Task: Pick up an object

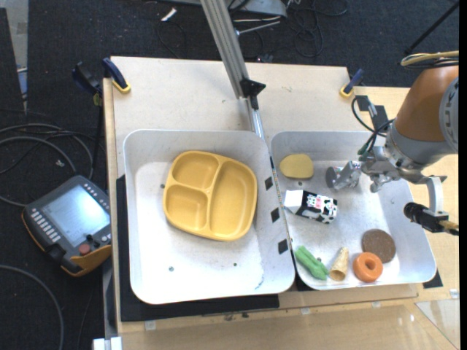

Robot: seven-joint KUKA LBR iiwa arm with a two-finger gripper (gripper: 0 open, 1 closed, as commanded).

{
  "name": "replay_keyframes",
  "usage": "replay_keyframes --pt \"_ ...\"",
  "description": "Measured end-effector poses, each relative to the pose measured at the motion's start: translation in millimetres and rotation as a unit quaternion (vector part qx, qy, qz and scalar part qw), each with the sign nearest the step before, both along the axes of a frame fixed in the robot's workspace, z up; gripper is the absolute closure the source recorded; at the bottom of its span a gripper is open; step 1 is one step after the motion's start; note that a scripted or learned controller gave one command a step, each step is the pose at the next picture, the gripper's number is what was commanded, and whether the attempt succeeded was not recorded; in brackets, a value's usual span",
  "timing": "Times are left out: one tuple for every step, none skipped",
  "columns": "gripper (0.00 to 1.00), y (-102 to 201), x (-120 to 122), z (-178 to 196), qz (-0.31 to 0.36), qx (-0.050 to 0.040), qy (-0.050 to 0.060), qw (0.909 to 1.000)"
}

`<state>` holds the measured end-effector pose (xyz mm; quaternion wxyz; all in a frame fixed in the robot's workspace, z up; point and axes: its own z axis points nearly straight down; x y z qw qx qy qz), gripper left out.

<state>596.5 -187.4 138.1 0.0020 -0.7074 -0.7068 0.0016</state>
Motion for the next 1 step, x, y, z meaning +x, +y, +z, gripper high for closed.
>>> replay_keyframes --pt "1.00 -0.2 1.9 13.7 0.000 -0.0008 -0.003 1.0000"
